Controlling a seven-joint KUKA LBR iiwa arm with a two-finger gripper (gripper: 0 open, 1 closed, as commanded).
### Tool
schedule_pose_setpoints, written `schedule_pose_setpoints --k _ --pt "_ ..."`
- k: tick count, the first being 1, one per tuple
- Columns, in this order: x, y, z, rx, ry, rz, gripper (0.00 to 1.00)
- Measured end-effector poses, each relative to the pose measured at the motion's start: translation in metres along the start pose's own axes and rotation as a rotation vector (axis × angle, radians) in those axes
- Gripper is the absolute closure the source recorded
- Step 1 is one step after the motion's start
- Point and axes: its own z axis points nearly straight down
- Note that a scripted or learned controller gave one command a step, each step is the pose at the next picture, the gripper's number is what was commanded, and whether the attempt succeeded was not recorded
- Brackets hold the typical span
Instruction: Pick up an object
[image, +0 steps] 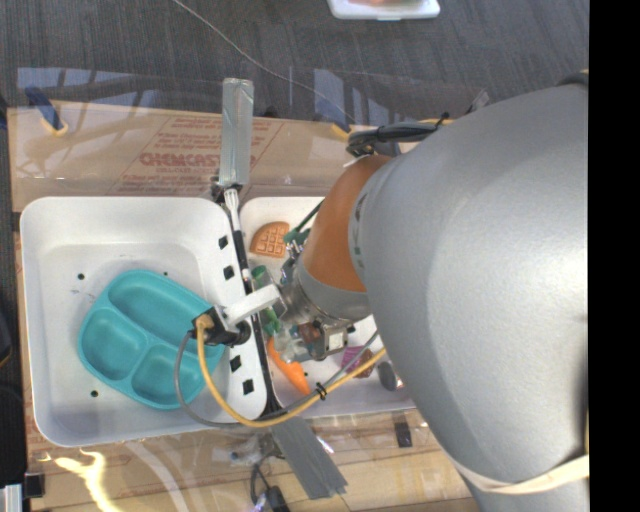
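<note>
Over the right bin (262, 215), my arm (480, 290) reaches low among small objects.
I cannot tell the gripper (305, 335) state; an orange carrot-like piece (290, 375) lies just beside it, a teal divided tray (140, 340) in the left bin (60, 240).

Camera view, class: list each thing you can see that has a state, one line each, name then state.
Teal divided plate: lying flat in the left bin, compartments bare.
Waffle toy: lying in the right bin.
Orange carrot toy: lying in the right bin.
Gripper: lowered into the right bin.
</note>
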Motion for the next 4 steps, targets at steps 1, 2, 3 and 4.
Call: schedule_pose_setpoints --k 1,2,3,4 --pt "-0.0001 0.0014 -0.0001 -0.001 0.001 0.000 1.00" --pt "-0.0008 0.0059 -0.0002 -0.001 0.002 -0.002 1.00" --pt "-0.0011 0.0076 -0.0003 -0.002 0.003 -0.003 1.00" --pt "-0.0014 0.0096 -0.0003 -0.002 0.004 -0.003 1.00"
